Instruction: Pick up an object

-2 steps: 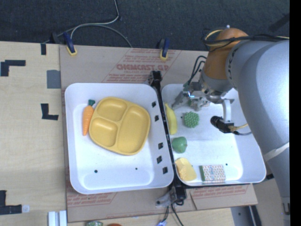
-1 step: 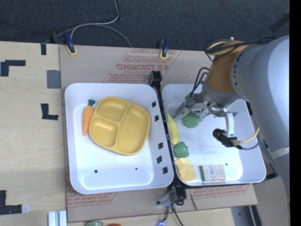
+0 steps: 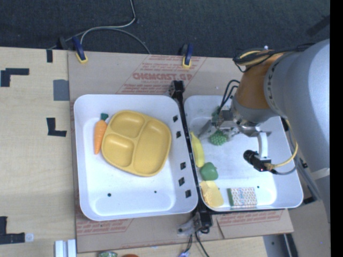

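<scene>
Right bin (image 3: 284, 197) floor is mostly open; gripper (image 3: 221, 128) near its left wall, apparently closed around green knobbly object (image 3: 218, 139).

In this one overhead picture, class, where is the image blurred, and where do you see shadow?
Camera view: the grey arm at right is soft and out of focus; the yellow divided plate and carrot are sharp; a faint shadow lies beside the claw on the right bin.

The robot arm (image 3: 308, 84) is thick, rounded and smooth grey, with an orange band (image 3: 252, 87) above the wrist. Black and yellow cables run beside this band.
</scene>
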`<act>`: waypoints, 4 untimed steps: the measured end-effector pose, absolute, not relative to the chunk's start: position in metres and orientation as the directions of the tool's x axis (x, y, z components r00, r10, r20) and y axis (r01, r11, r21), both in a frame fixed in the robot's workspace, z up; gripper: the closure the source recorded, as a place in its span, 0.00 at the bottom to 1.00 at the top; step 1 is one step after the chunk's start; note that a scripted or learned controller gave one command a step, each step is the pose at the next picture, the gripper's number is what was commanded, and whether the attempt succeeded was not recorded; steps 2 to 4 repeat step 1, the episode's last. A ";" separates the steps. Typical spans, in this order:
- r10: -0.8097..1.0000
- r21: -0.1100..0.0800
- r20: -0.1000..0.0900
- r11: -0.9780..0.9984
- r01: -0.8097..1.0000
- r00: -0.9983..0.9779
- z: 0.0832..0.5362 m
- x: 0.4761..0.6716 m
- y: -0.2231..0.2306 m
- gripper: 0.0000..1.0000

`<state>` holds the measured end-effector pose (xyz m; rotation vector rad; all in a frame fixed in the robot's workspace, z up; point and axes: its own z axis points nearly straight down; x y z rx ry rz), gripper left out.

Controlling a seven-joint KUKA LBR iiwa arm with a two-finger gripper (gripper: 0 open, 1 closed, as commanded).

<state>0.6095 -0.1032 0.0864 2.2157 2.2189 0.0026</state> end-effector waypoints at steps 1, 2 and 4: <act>1.000 0.003 -0.002 0.002 1.000 -0.002 0.096 0.609 -0.103 1.00; 1.000 0.003 -0.002 0.002 1.000 -0.002 0.096 0.609 -0.103 1.00; 1.000 0.003 -0.002 0.002 1.000 -0.002 0.096 0.609 -0.103 1.00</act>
